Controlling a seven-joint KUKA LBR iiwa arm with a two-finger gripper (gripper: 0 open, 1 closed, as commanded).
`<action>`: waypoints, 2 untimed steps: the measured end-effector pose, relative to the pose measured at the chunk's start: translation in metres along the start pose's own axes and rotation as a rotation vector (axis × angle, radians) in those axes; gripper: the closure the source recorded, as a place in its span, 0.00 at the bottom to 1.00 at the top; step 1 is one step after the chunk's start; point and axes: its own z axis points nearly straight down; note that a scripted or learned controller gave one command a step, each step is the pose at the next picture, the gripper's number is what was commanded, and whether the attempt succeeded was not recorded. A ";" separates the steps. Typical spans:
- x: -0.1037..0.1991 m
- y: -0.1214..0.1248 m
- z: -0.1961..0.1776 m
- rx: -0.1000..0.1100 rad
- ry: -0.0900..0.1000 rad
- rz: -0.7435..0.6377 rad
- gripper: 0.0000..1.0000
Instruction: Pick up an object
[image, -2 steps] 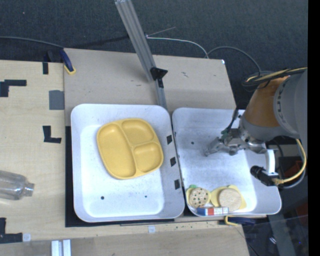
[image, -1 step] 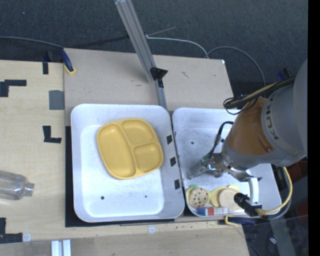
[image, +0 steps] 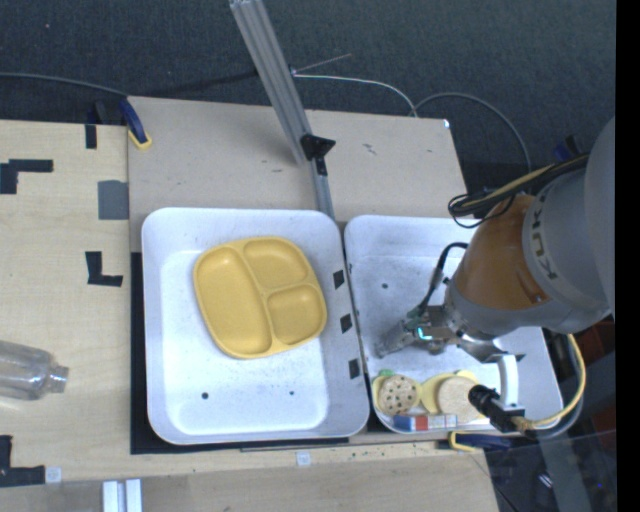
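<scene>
Looking down, we see the big grey and orange arm (image: 530, 265) reaching into the right bin (image: 400, 250). Its gripper (image: 405, 340) hangs low over the white floor of that bin, near the middle. We cannot tell how the gripper is set, because the arm hides much of it, and we see nothing held in it. Just below the gripper, at the near edge of the same bin, sit a round cookie with dark dots (image: 396, 394) and a pale yellow round thing (image: 450, 392), side by side. A thin red, white and blue strip (image: 418, 424) lies under them. Far to the left of the gripper, in the left bin (image: 170, 300), lies a yellow plate with three parts (image: 260, 296). Way out left on the bench lies a clear bottle (image: 28, 372).
</scene>
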 end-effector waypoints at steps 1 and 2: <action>0.000 0.000 0.000 0.000 0.000 0.000 0.00; 0.030 -0.011 -0.103 -0.007 -0.002 -0.003 0.00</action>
